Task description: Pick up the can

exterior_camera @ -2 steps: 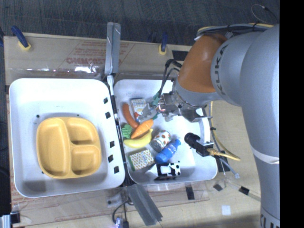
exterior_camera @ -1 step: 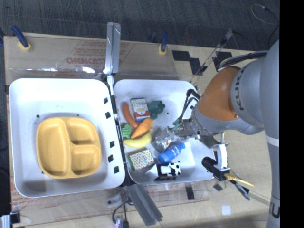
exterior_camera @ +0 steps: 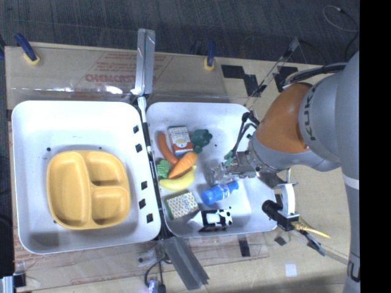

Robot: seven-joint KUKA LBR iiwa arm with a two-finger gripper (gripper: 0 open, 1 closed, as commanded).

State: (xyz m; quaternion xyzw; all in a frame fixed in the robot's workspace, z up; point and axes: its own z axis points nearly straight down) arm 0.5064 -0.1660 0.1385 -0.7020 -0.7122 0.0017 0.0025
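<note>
Over the right bin [exterior_camera: 244,112], the arm [exterior_camera: 293,127] comes in from the right and its hand [exterior_camera: 221,174] sits low near the bin's middle, just above the blue bottle [exterior_camera: 218,194]. Hand is a blur of metal from here; can't tell whether it's spread or pressed together, and nothing is clearly pinched in it. Can [exterior_camera: 178,137]: probably the small orange-and-white labelled piece at the upper left of the pile, lying between the sausage [exterior_camera: 165,145] and the green toy [exterior_camera: 200,139], apart from the hand. Below it, carrot [exterior_camera: 184,163] rests on the banana [exterior_camera: 177,180]. Patterned box [exterior_camera: 181,204] and black-and-white cow toy [exterior_camera: 215,218] sit by the near wall. Left bin [exterior_camera: 24,163] carries a yellow divided tray [exterior_camera: 88,188]. Both bins side by side on the table [exterior_camera: 73,66].
</note>
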